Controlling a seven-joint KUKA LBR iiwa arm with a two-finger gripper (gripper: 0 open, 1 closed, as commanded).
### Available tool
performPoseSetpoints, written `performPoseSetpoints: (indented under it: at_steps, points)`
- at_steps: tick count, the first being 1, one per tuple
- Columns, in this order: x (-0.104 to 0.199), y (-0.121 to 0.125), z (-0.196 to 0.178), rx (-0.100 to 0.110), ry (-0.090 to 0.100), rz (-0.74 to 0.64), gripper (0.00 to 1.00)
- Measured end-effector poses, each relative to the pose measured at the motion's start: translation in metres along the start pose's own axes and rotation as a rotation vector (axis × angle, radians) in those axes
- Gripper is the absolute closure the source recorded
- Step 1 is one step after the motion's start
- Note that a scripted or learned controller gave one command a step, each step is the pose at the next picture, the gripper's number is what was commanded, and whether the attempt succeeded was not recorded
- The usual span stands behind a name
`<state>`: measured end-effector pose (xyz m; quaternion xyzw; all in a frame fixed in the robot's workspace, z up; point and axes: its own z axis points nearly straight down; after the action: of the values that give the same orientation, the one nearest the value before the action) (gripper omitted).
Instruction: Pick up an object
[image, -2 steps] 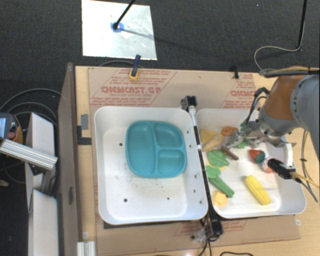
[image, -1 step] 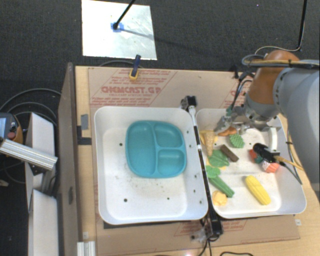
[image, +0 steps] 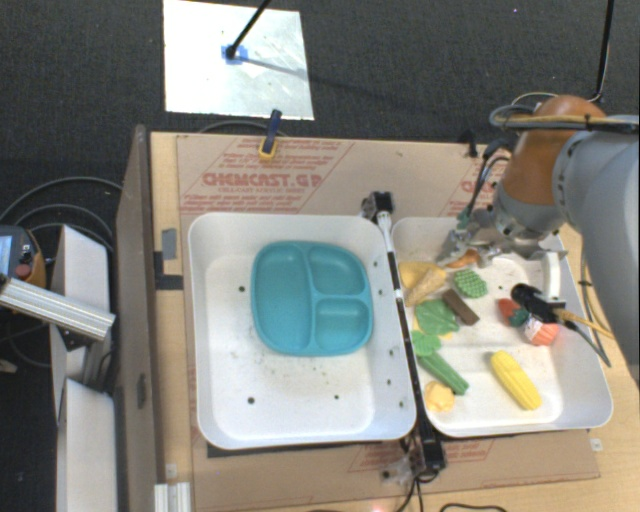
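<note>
Whether the claw (image: 468, 243) grips anything cannot be told as it hangs low over the right bin (image: 580, 395) at its far edge, toy food heaped just beneath, a yellow corn cob (image: 516, 379) nearer the camera, a teal divided plate (image: 310, 298) in the left bin (image: 220, 330).

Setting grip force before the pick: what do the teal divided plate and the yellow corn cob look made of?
Teal divided plate: likely moulded plastic, with a smooth, matte, even colour and rounded compartment ridges. Yellow corn cob: probably a plastic or rubber toy, uniformly bright yellow with moulded kernel rows; how hard it is can't be told.
</note>
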<state>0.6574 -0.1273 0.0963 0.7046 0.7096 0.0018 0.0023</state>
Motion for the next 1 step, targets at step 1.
performPoseSetpoints:
  at_steps: [1]
  points:
    - [0.0801, -0.0128, -0.0927, 0.001, 0.003, -0.002, 1.00]
